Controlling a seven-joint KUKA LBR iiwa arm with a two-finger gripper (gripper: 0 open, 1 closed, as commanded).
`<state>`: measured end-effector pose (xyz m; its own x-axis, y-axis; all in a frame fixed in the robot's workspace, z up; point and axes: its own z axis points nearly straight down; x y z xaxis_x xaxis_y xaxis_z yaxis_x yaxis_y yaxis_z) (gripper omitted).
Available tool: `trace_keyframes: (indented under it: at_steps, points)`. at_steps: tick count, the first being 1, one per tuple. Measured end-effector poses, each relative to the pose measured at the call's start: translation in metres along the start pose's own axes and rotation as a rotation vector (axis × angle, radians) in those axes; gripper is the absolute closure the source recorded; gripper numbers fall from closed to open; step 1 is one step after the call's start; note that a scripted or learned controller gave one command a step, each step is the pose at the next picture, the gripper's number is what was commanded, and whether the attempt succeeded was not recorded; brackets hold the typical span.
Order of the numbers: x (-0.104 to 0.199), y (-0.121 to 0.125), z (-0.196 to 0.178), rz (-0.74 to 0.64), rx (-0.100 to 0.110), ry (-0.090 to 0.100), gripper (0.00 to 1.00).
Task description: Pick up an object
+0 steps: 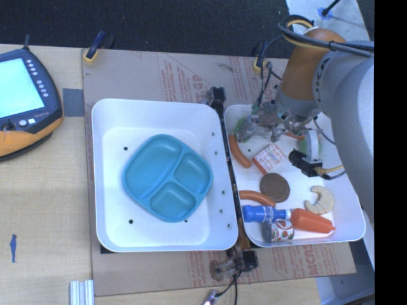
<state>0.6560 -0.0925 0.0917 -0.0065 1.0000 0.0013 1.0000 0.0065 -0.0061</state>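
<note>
My gripper (266, 124) hangs low over the far end of the right bin (346, 192), under the grey arm with its orange band. A small green thing (243, 128) lies just left of it, and a red-and-white packet (270, 157) just in front. An orange sausage (240, 151) lies along the bin's left wall. Nearer the front are a brown round cookie (275, 187), a second sausage (257, 198), a blue bottle (261, 215), an orange carrot (311, 221), a small can (280, 232) and a pale croissant (321, 200).
The left bin (108, 170) holds a blue divided plate (168, 176). A teach pendant (25, 100) with an orange rim rests on the bench at the far left. The arm's bulk covers the right bin's far right corner.
</note>
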Motion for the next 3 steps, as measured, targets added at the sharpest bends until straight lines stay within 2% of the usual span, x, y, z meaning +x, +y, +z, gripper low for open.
trace_keyframes:
  at_steps: [1, 2, 3]
  points:
    - [0.001, -0.01, 0.0, 0.004, 0.0, 0.0, 0.0]
    - [0.0, 0.0, 0.0, 0.001, -0.004, -0.001, 0.0]
    - [0.0, 0.0, -0.011, -0.002, -0.001, -0.001, 1.0]
